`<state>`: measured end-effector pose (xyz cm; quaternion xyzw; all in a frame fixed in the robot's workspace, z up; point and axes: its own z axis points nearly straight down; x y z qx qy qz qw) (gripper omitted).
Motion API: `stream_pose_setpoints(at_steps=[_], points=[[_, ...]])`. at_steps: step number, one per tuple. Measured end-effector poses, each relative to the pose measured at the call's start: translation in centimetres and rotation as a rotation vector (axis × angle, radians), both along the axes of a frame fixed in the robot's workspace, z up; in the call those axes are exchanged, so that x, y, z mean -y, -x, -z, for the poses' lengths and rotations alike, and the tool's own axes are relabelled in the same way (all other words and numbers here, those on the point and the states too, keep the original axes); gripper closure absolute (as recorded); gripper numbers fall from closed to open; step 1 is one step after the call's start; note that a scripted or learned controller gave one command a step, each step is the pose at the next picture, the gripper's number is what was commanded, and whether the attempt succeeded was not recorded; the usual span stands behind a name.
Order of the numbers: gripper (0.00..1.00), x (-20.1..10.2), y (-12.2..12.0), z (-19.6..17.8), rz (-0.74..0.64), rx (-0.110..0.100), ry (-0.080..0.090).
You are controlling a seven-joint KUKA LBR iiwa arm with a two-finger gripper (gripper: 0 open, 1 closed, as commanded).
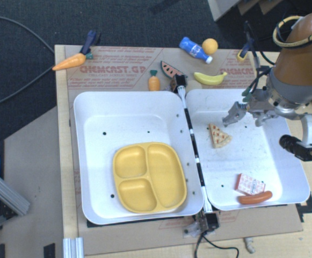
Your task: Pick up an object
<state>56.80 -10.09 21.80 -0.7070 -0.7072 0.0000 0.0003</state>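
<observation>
While the gripper (248, 115) hovers with its fingers spread wide and holding nothing over the upper part of the right bin (284, 198), the pizza slice (218, 136) lies just below and left of it. Lower right, a sausage (255, 198) touches a pink packet (250, 184). A yellow tray (149, 176) sits in the left bin (91, 117).

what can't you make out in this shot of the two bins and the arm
- Gripper, camera view: fingers small and blurred, spread unclear.
- Arm: cut off by the right edge.
- Pink packet in the right bin: print too small to read.
- Right bin's far right part: hidden under the arm.
</observation>
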Motion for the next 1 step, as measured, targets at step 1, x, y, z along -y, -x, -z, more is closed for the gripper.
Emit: stream_pose_setpoints(at_steps=[1], points=[[0.0,0.11,-3.88,4.2,0.0,0.001,0.001]])
